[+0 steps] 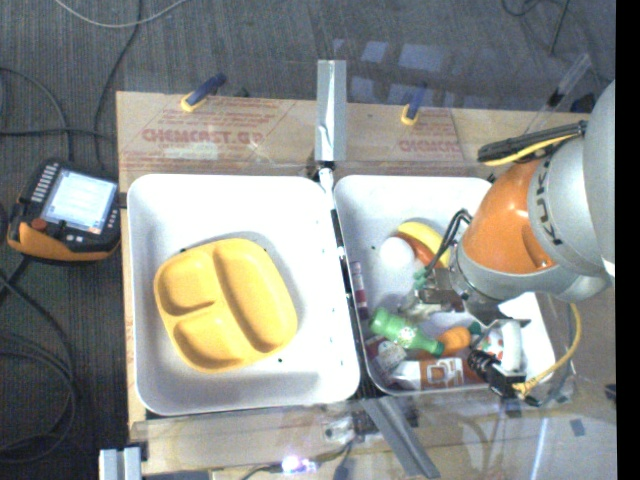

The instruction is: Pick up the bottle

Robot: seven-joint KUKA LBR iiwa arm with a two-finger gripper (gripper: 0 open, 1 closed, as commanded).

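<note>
Low over the right bin (350, 230), the end effector (437, 293) hangs amid the clutter, its opening impossible to judge and nothing visibly held. This looks like the descent onto the target, grasp not yet made. A green bottle (405, 330) lies on its side just below-left of it; the next move likely needs a small shift that way before closing.

The arm (560, 218) bears dark letters reading "KU" on its orange band, with the rest cut off. The cardboard sheet (230, 138) behind the two bins shows faded red printing, left and right of the upright metal post (330, 108), too faint to read.
</note>
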